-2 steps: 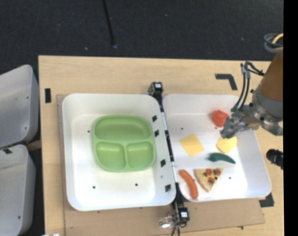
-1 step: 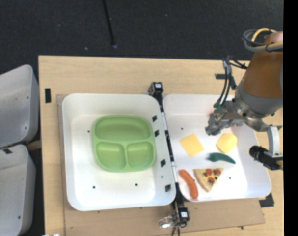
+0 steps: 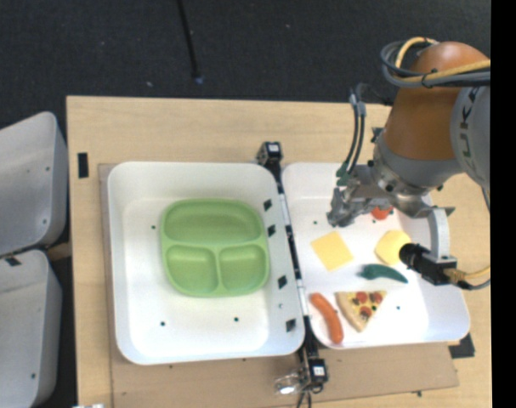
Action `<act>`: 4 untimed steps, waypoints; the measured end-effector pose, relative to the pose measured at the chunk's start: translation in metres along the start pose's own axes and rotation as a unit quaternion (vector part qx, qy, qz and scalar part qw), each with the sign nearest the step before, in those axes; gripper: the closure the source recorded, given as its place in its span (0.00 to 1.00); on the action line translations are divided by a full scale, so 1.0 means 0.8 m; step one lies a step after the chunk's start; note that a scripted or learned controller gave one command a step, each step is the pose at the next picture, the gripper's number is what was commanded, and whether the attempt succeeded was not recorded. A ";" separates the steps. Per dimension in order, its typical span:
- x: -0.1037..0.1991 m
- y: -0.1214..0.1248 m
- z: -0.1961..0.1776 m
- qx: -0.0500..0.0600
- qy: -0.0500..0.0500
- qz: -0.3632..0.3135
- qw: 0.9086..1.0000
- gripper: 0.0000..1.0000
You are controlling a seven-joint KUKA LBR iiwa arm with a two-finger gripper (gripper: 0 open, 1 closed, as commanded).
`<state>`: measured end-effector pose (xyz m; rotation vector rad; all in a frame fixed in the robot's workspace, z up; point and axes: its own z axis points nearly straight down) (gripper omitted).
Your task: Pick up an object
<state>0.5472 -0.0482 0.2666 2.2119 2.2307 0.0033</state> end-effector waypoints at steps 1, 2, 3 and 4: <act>0.051 0.016 0.008 0.000 -0.001 0.001 1.000 1.00; 0.102 0.029 0.011 0.000 -0.001 0.002 1.000 1.00; 0.167 0.038 0.032 0.001 -0.001 0.002 1.000 1.00; 0.164 0.038 0.031 0.001 -0.001 0.003 1.000 0.00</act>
